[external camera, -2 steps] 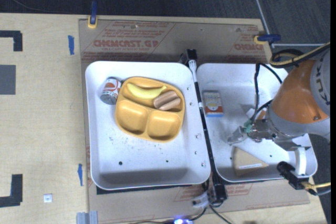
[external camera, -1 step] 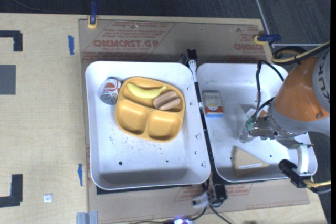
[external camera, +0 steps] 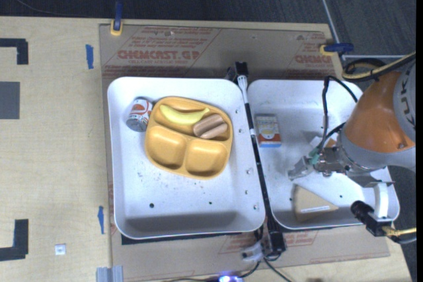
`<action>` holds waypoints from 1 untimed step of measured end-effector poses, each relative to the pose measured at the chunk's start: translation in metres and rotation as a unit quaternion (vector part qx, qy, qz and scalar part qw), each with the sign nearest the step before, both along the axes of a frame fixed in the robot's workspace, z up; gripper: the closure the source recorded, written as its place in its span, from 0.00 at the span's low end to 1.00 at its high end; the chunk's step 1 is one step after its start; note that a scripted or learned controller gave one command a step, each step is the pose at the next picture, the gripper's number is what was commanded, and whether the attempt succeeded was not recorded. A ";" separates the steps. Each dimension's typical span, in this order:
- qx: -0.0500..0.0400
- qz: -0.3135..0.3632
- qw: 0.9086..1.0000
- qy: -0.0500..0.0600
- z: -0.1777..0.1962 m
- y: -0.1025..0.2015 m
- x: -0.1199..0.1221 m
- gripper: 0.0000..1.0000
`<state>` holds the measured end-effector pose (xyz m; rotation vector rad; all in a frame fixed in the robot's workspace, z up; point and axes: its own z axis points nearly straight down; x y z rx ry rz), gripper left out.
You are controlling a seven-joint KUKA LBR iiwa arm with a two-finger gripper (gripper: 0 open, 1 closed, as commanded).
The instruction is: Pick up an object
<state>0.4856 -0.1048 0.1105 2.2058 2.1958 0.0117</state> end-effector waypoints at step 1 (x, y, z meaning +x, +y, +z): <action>0.007 0.001 1.000 0.010 -0.021 0.005 -0.004 0.00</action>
